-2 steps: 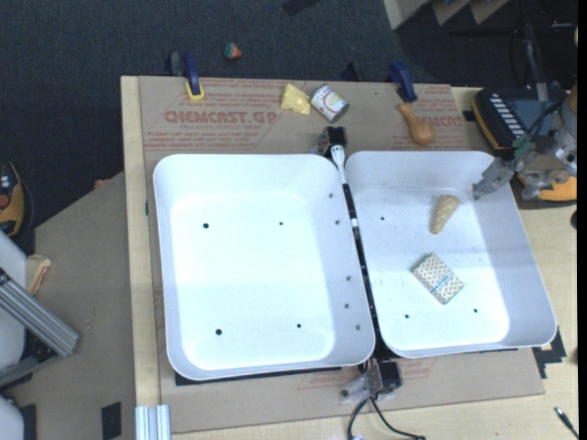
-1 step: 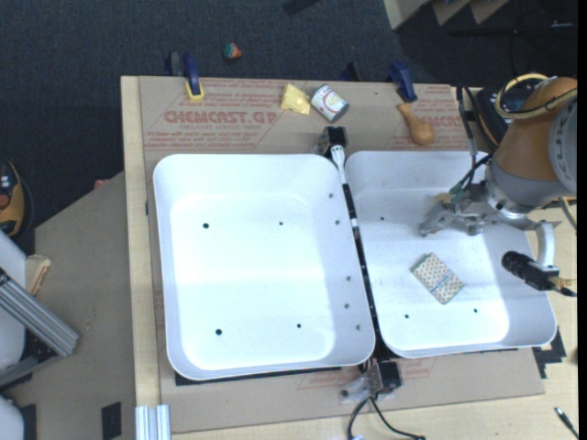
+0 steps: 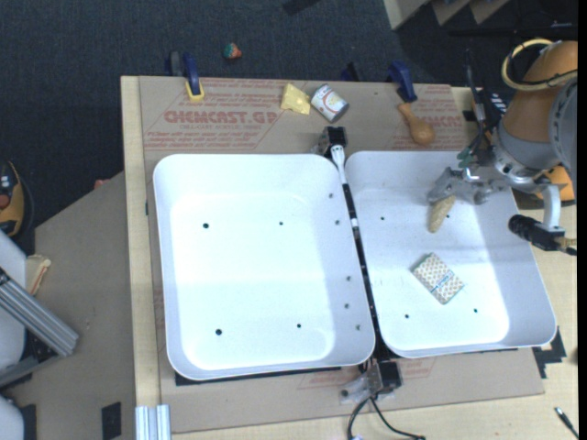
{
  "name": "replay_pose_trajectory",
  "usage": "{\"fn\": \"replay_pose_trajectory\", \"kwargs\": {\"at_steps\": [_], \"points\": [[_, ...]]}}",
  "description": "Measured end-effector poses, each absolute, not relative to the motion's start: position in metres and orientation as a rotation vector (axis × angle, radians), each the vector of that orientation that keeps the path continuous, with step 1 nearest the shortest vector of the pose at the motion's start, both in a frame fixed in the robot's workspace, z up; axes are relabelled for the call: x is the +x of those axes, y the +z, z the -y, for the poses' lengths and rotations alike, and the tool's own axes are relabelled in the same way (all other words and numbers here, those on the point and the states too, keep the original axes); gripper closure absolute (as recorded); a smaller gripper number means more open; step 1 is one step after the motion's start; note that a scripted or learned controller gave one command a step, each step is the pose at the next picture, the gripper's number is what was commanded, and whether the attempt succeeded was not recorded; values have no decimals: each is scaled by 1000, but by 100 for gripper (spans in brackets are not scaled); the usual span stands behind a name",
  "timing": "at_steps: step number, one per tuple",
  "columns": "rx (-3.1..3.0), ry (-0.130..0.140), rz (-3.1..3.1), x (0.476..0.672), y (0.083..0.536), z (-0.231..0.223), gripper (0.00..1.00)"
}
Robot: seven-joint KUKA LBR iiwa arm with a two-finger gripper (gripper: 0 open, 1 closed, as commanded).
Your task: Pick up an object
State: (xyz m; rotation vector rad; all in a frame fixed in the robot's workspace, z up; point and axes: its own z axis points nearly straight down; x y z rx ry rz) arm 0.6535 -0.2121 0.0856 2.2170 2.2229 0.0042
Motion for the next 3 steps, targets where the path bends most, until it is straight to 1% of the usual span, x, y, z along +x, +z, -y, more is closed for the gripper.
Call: {"fn": "replay_pose_trajectory", "kwargs": {"at_steps": [1,2,3], "points": [[2213,3,-2222,653,97,212,100],[2216,1,-2220,667,85,224,100],[2218,0,-2223,667,85,223,100]]}}
